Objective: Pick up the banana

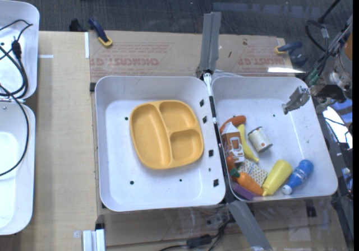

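The banana [247,143], likely light, stiff and smooth, lay in the right bin [314,132] wedged between a carton [233,146] and a can [259,139], best pinched across its exposed middle, while the tool [294,100], its jaws apparently parted and empty, hovered near the bin's far right.

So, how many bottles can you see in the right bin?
2. The yellow bottle lies near the front of the right bin, and the blue bottle lies just right of it. The pile of items beside them may hide more.

grey metal hand [295,99], black cables
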Tool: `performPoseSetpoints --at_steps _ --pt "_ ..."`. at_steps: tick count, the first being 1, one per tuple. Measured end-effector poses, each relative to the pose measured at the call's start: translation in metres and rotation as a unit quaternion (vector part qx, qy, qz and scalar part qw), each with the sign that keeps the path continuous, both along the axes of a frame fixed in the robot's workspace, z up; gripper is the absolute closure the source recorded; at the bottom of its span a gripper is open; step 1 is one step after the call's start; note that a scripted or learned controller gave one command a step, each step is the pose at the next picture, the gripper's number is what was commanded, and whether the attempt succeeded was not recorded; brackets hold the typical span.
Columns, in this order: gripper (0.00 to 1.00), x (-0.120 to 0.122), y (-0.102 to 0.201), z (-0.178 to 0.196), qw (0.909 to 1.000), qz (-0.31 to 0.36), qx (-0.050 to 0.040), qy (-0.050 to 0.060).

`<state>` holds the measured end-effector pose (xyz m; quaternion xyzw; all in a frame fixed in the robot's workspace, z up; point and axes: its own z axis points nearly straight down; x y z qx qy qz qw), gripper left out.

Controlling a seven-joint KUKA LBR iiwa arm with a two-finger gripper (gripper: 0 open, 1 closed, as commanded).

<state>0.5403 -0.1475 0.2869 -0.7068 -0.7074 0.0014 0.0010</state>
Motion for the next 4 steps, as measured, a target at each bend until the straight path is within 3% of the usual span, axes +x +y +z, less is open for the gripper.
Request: performPoseSetpoints --at_steps 1,2,3,4 --pt "0.00 -0.046 0.024 -0.137 0.9981 0.061 0.0007 0.000" --pt "0.00 -0.061 -0.008 -0.192 0.9917 0.129 0.0004 -0.004" --pt "1.00 -0.060 -0.008 -0.183 0.9918 0.128 0.0002 -0.005" --pt "1.00 -0.059 -0.008 -0.175 0.9920 0.126 0.0002 -0.006"
